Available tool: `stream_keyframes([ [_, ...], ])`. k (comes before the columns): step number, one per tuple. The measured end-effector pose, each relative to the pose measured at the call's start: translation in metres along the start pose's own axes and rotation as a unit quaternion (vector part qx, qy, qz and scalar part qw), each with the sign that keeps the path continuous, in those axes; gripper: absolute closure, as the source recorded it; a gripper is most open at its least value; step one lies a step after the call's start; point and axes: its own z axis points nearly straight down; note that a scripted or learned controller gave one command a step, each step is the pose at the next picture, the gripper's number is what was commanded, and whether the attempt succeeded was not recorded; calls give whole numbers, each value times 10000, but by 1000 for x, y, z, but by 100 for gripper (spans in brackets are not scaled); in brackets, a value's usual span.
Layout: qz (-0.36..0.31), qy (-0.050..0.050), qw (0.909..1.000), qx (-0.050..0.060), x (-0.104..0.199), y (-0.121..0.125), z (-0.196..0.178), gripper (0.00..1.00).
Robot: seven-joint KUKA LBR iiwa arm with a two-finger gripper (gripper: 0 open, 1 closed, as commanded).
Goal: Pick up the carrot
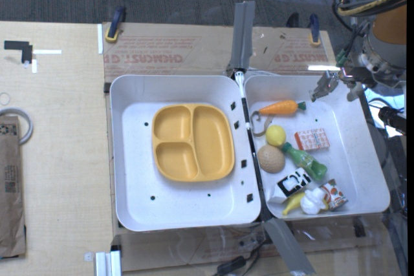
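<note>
The carrot (279, 108), orange with a green top pointing right, lies near the back left of the right bin (362, 139). My gripper (337, 88) hangs above that bin's back right corner, to the right of the carrot and apart from it. Its two fingers (321, 88) stand spread, open, with nothing between them.
In the right bin lie a lemon (275, 134), a brown round fruit (272, 159), a green bottle (304, 159), a red-and-white packet (311, 139), a banana (294, 203) and other small items. The left bin (129, 158) holds a yellow divided plate (193, 141).
</note>
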Motion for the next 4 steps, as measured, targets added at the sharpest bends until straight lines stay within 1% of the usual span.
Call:
stream_keyframes([
  [1, -1343, -2, 9909, -12, 22, 55, 88, 0],
  [2, -1271, -7, 9919, -22, 44, 56, 152, 0],
  [3, -1260, -1, 9920, 9, 43, 55, 145, 100],
  [4, -2303, -8, 9731, -17, 112, 43, 53, 100],
])
